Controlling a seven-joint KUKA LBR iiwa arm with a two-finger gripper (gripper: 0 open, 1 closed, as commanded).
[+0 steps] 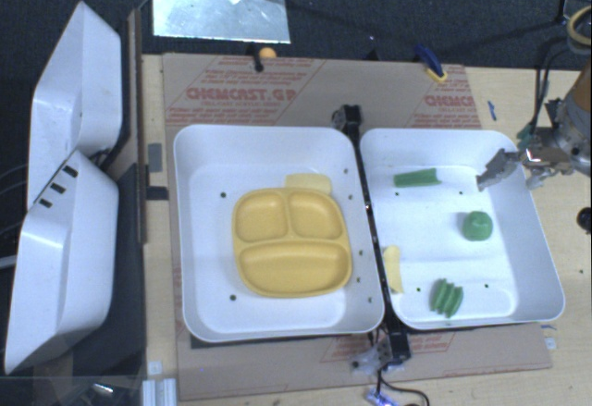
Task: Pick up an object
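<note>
Right now, from the camera view above the bench, my gripper [499, 167] hangs over the upper right corner of the right bin [546, 275], and whether it is open or closed I cannot tell, nor can I see anything held in it. Below it in that bin lie a green stick [415, 178], a round green piece [477, 226], a ribbed green piece [446, 297] and a pale yellow slice [393, 267], while the left bin [199, 210] carries a yellow divided tray [291, 242].
</note>
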